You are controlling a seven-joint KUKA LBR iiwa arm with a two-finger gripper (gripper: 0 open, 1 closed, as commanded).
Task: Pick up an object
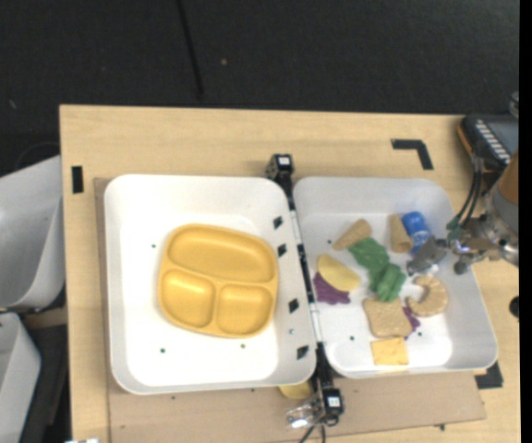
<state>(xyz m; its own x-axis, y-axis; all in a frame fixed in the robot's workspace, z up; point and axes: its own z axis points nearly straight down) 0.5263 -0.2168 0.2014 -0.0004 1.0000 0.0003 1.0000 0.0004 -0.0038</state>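
Note:
The right bin holds several toy food pieces. A blue can stands near its far right, next to a tan piece. A green leafy piece lies in the middle, with a tan wedge above it and a yellow and purple piece to its left. A toast slice, a round ring-shaped biscuit and a yellow cheese square lie nearer the front. My gripper reaches in from the right, low over the bin between the blue can and the biscuit.
The left bin holds a yellow divided plate. A ridge with black clips separates the two bins. The wooden bench surrounds them. A dark device sits at the far right.

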